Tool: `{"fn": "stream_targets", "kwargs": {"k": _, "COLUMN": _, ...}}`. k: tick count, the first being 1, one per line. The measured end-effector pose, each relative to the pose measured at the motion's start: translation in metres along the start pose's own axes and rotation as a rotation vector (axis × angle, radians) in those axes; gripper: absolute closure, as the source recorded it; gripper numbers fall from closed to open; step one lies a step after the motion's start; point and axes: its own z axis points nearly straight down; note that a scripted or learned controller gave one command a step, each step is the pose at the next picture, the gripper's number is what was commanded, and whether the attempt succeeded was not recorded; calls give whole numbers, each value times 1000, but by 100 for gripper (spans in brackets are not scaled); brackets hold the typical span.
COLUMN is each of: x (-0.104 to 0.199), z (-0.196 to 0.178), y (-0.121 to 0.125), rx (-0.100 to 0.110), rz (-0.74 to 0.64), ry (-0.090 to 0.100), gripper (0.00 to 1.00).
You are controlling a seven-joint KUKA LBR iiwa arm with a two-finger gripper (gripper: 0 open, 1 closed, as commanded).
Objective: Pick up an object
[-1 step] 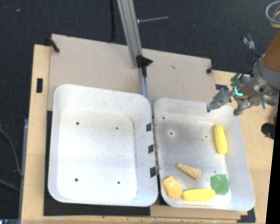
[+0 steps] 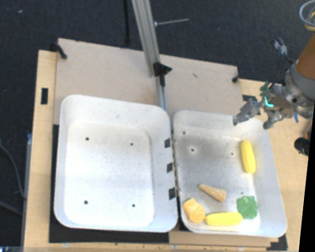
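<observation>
Near edge of right bin (image 2: pixel 275 181): yellow chunk (image 2: pixel 194 210) at near-left corner, yellow banana-like piece (image 2: pixel 224 219) just right of it, green piece (image 2: pixel 246 207) further right. Tan cone (image 2: pixel 212 192) lies a bit farther in, approx mid-bin. Yellow corn-like piece (image 2: pixel 248 156) sits toward far right side. Left bin (image 2: pixel 68 140) alongside. Gripper (image 2: pixel 255 117) hangs over right bin's far-right corner, fingers spread apart w/ nothing between them, well apart from all objs.

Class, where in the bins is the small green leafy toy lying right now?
The small green leafy toy lies in the right-hand white bin, near its front right corner, just above the yellow banana-shaped toy there.
</observation>
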Motion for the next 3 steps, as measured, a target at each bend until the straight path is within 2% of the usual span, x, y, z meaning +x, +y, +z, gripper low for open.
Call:
{"fn": "stream_targets", "kwargs": {"k": 1, "x": 8, "z": 49, "y": 1, "rx": 5, "rz": 0, "ry": 0, "gripper": 0}}
{"fn": "stream_targets", "kwargs": {"k": 2, "x": 8, "z": 100, "y": -10, "rx": 5, "rz": 4, "ry": 0, "gripper": 0}}
{"fn": "stream_targets", "kwargs": {"k": 3, "x": 2, "z": 162, "y": -8, "rx": 6, "rz": 4, "ry": 0, "gripper": 0}}
